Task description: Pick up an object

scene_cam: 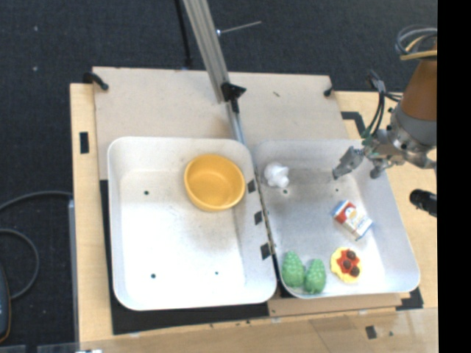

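The arm comes in at the right of the frame, and its gripper hangs over the upper right part of the right bin. Two fingers show as spread apart with nothing between them, so it holds no object.

The things it could pick all lie lower or further left in that bin: a small white lump near the upper left corner, a red and white carton right of centre, two green pieces side by side at the bottom edge, and a yellow toy with dark spots just right of them.

A yellow bowl sits upright in the left bin.

The carton is nearest, below the gripper, which is probably poised high to descend on a chosen target.
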